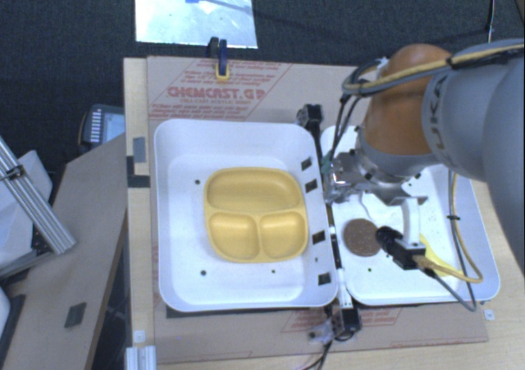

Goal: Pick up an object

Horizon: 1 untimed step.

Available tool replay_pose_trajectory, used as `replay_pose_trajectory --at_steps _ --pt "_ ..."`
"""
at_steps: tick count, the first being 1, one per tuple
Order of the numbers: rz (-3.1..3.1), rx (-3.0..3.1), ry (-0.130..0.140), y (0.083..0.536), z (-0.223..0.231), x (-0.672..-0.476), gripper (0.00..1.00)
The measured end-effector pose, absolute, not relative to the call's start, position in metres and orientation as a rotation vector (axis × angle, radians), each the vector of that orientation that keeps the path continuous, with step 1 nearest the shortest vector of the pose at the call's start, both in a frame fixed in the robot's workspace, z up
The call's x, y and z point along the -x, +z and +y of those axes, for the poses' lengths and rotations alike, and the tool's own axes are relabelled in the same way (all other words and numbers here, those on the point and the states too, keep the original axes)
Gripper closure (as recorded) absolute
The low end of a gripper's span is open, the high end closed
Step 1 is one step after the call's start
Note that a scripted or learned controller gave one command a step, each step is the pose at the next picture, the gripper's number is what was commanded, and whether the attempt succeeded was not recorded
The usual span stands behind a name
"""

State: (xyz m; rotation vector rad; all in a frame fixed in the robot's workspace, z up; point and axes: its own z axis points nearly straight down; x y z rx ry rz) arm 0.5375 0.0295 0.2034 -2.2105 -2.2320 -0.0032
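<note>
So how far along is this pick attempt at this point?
Done: the arm is positioned over the right bin, with the gripper low near its left wall. In hand: nothing visibly; the brown disc lies flat on the bin floor close by, and the yellow divided tray sits in the left bin. Left: grasp and lift an object.

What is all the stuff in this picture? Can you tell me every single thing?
white bins: two, white, side by side on the bench, left bin and right bin
plate: one, yellow, three compartments, in the left bin
disc: one, brown, round, flat in the right bin
cardboard sheet: one, tan with red lettering, under the bins
clamp: one, yellow, at the cardboard's far edge
shiny sheet: one, silvery, beyond the bench
arm: one, grey with an orange band, over the right bin
</note>
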Motion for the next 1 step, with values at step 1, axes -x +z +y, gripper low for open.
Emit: replay_pose_trajectory --at_steps 1 --pt "-2.232 2.211 -0.004 0.22 0.078 -0.5343 1.0"
